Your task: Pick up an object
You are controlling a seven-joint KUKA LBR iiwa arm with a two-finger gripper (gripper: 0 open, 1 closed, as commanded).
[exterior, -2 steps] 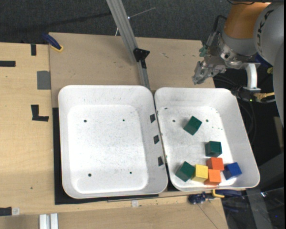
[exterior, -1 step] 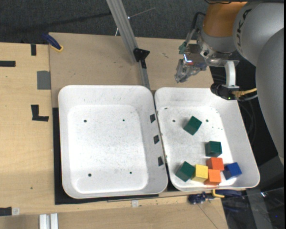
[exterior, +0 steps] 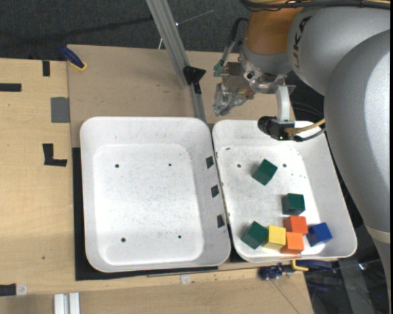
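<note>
Tool [exterior: 224, 104] hangs over the tabletop [exterior: 131, 77], just past the far edge of the bins. It sits approx above the seam betw. the left bin [exterior: 144, 124] and the right bin [exterior: 249, 201], closer to the right bin's far-left corner. Open or closed: can't tell, the tool is small and dark from this angle. Grey arm [exterior: 354, 77] w/ orange band [exterior: 275, 18] reaches in from far right.

Task objs are all in the right bin, 7 cubes, all well apart from the tool:
- dark green cube [exterior: 265, 172]: alone, rotated, mid bin toward the far side.
- 2nd dark green cube [exterior: 293, 203]: nearer and right of the 1st, near the right wall.
- red-orange cube [exterior: 297, 224]: just near of the 2nd dark green one, looks touching.
- green cube [exterior: 254, 234]: left end of a row by the near wall.
- yellow cube [exterior: 276, 235]: touching the green cube's right side.
- orange cube [exterior: 293, 242]: right of the yellow, touching it, directly near of the red-orange.
- blue cube [exterior: 319, 233]: right end of the row, rotated, just beside the orange pair.

Other: a silver metal bar [exterior: 164, 18] slants from the far top down to the far edge betw. the bins, w/ a black bracket [exterior: 193, 76] at its foot. Black tape marks [exterior: 51, 154] and a grey patch [exterior: 60, 108] on the left of the tabletop. Blue/yellow item [exterior: 72, 56] at far left, type unclear. Small blue item [exterior: 275, 273] at the near edge below the right bin, can't ID.
</note>
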